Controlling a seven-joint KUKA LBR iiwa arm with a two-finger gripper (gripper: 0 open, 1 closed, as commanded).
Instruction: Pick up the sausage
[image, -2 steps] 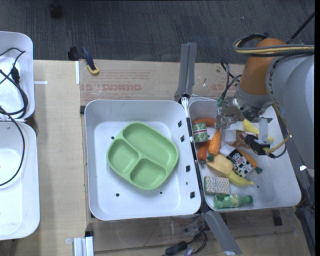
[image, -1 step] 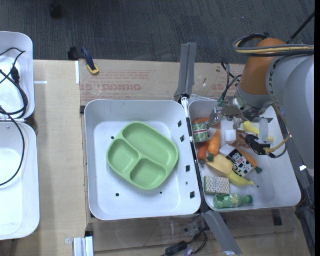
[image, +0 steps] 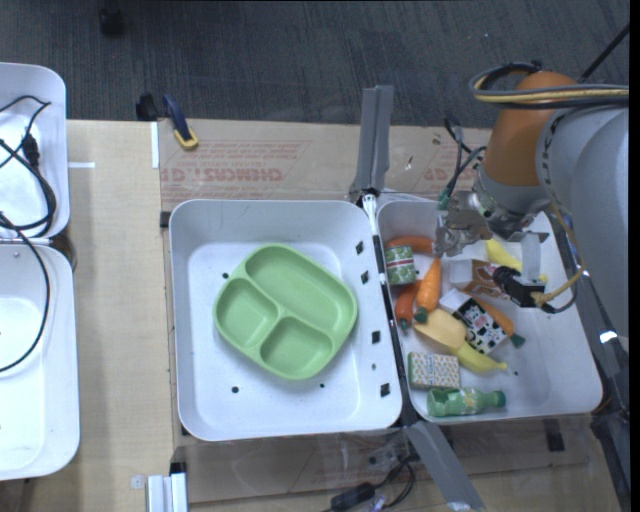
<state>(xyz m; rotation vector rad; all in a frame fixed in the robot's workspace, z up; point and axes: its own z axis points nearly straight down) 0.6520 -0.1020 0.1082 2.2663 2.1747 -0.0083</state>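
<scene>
Closest to the camera in the right bin (image: 560, 400) there's a green bottle (image: 465, 402) lying on its side, with a patterned snack packet (image: 433, 370) just above it. Then a banana (image: 478, 358) and a yellow cheese wedge (image: 440, 328), with a carrot (image: 429, 284) standing tilted past those. The sausage (image: 411, 242) sits at the far left corner of that bin, right behind a small green-label can (image: 400, 264). The tool (image: 449, 238) hovers just right of it; can't tell if it's clenched or released. The left bin (image: 190, 330) holds a green divided plate (image: 286, 312).
</scene>
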